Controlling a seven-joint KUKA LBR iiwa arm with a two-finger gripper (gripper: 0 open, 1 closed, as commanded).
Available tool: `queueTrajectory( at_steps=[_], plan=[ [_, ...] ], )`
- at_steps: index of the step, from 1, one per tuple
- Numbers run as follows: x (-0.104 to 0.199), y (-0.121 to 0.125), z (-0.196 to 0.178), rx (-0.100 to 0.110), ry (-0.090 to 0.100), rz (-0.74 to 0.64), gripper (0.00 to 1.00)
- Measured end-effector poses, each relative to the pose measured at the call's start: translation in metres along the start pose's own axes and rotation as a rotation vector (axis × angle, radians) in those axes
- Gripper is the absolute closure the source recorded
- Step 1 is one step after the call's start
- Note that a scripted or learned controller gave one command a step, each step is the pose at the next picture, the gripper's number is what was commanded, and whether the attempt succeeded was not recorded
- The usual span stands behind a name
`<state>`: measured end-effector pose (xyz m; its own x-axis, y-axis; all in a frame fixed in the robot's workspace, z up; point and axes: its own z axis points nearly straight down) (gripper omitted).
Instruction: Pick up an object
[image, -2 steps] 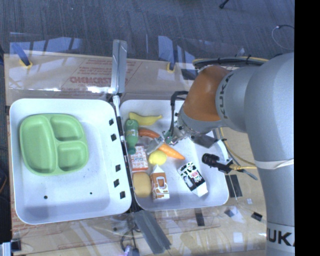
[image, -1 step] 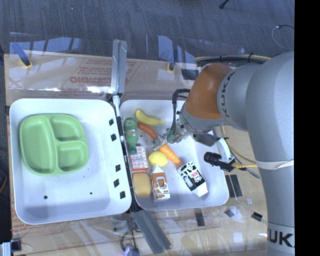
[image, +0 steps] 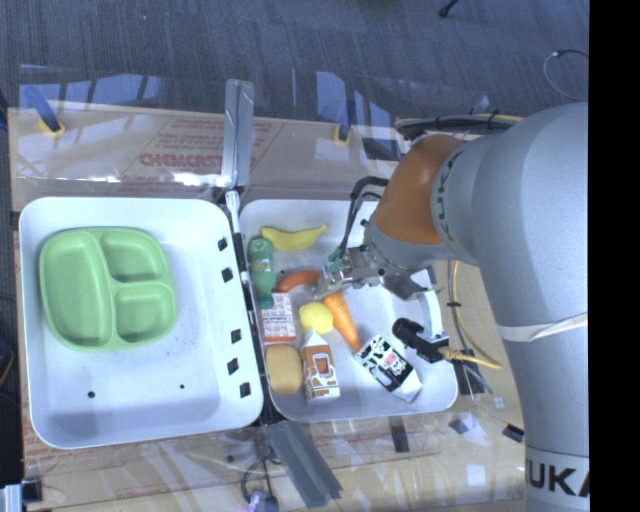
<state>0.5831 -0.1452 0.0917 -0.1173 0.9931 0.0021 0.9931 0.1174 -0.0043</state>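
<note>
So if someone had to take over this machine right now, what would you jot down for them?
Gripper: low in the right bin, at the top end of the carrot, beside the sausage. I cannot tell whether it grips anything.
Right bin also holds: banana, green bottle, lemon, juice carton, cow-print carton, bread, red-and-white packet.
Left bin: green tray.
Done: arm is down among the objects.
Left: nothing visibly lifted yet; a grasp and lift are still needed, likely of the carrot or sausage.
</note>
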Motion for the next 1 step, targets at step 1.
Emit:
queueTrajectory(
  at_steps=[1],
  plan=[
    [0.1055, 0.0263, -0.1424, -0.002, -0.001, 0.005, 1.0]
  ],
)
